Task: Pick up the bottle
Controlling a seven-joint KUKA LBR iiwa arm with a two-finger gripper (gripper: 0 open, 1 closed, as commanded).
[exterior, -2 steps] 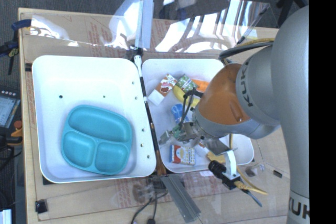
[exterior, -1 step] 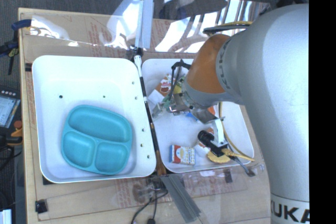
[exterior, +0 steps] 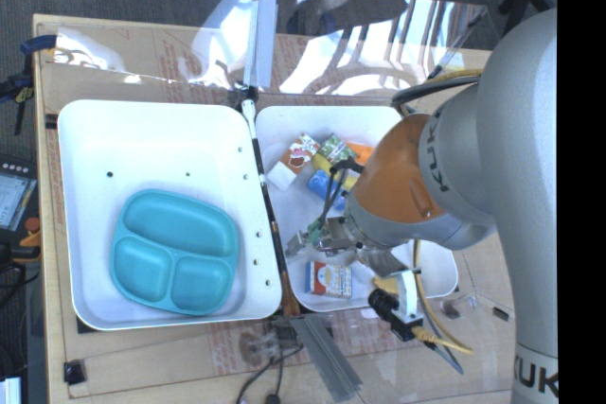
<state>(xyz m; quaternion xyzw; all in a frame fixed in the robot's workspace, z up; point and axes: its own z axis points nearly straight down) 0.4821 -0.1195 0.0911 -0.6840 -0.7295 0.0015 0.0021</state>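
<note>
The grey arm with its orange band [exterior: 402, 184] reaches in from the right and covers much of the right bin [exterior: 284, 123]. My gripper [exterior: 320, 239] hangs low over the middle of that bin, near its left wall. Just behind it lies a blue item with a yellow part [exterior: 324, 177], which may be the bottle; the arm partly hides it. I cannot make out anything held in the gripper.
Small packages lie at the back of the right bin: a red-and-white one [exterior: 302, 152], a green one [exterior: 334, 147], an orange one [exterior: 360, 151] and a white block [exterior: 281, 175]. A red-and-white carton [exterior: 329, 279] sits near the front. The left bin [exterior: 85, 137] holds a teal divided tray [exterior: 175, 251].
</note>
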